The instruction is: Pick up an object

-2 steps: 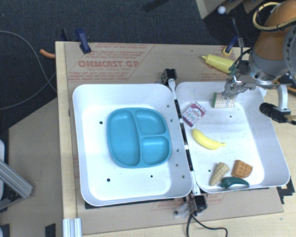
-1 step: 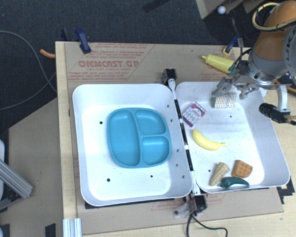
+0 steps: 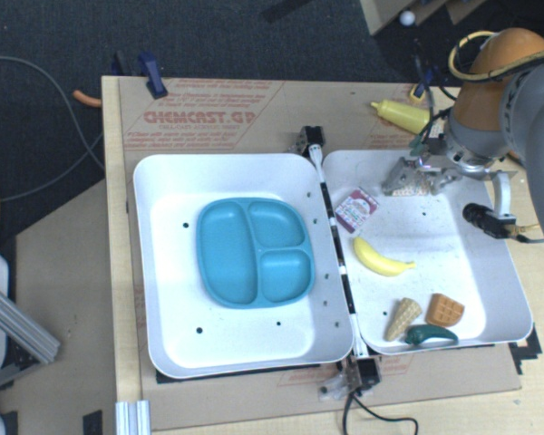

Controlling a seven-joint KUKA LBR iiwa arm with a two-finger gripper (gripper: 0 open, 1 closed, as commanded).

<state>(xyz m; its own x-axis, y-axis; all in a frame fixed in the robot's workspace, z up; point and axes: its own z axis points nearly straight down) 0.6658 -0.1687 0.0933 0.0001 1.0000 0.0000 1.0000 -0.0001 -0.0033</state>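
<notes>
At the right bin's [image 3: 517, 308] twelve o'clock edge, the tool [image 3: 413, 179] hangs low, its grip impossible to tell. The banana [image 3: 381, 258] lies mid-bin at its six o'clock, apart, likely the nearest pick.

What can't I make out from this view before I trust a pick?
- Gripper: fingers too small and blurred against the right bin to tell open or shut, or whether anything is between them.
- Packet: print too small to read.
- Green item: partly hidden behind the bin's front rim; identity unclear.
- Arm: cut off by the right edge.
</notes>
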